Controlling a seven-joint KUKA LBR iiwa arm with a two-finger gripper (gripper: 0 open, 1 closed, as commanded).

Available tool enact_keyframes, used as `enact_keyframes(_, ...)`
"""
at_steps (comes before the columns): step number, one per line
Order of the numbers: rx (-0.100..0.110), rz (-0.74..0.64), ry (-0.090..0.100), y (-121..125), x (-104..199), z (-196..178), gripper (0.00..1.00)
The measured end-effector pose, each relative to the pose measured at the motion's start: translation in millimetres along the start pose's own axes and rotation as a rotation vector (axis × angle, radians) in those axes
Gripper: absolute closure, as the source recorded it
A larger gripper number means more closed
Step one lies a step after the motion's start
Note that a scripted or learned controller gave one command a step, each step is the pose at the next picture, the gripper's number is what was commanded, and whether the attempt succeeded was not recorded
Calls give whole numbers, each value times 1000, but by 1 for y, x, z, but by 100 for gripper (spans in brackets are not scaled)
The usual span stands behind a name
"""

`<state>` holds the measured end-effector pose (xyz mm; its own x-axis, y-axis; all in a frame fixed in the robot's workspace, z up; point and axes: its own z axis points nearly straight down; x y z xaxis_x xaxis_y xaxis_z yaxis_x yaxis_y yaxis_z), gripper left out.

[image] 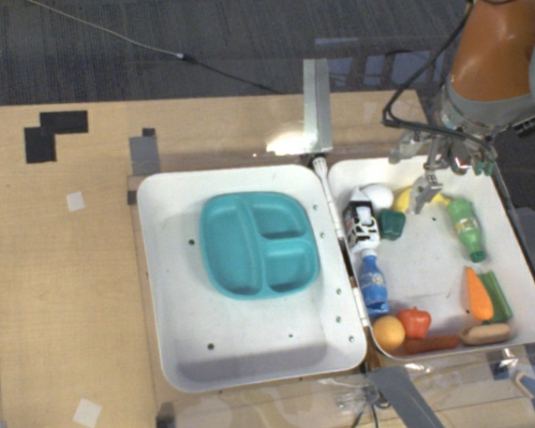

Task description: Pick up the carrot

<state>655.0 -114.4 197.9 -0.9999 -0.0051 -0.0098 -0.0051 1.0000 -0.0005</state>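
A grey KUKA arm with an orange band [501,45] reaches in from the right over a wooden desk [69,303] that bears two shallow white bins side by side. Its end effector [427,188] hangs above the upper part of the right bin [423,269], close to the bin's far rim; its metal parts blur together against the white plastic, and whether it is spread or pressed together cannot be told. Nothing can be seen caught in it.

The carrot [479,294], the object of the task, lies near the right wall of the right bin, lower half, pointing roughly up and down the frame. A dark green item [497,296] lies just beside it on the right, partly hidden behind it. Above the carrot lies a green bottle [465,227], tilted along the same wall.

Along the bin's left wall sit a white container with a black label [363,218] and, below it, a blue bottle [373,285]. A small dark green object [392,225] and a yellow item [403,198] sit near the end effector; the yellow one is partly covered and hard to identify. Along the near rim lie an orange-yellow fruit [388,331], a red tomato-like piece [414,320], a dark reddish strip [432,343] and a tan, sausage-shaped item [486,333].

The left bin [174,264] holds a teal divided tray [258,243]. The arm's upper body is cut off by the frame's top right corner, and dark cables [407,101] loop beside it.
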Motion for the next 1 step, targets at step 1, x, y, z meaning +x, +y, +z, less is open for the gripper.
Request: enact_keyframes(1, 2, 40, 2, -71, 23, 35, 0)
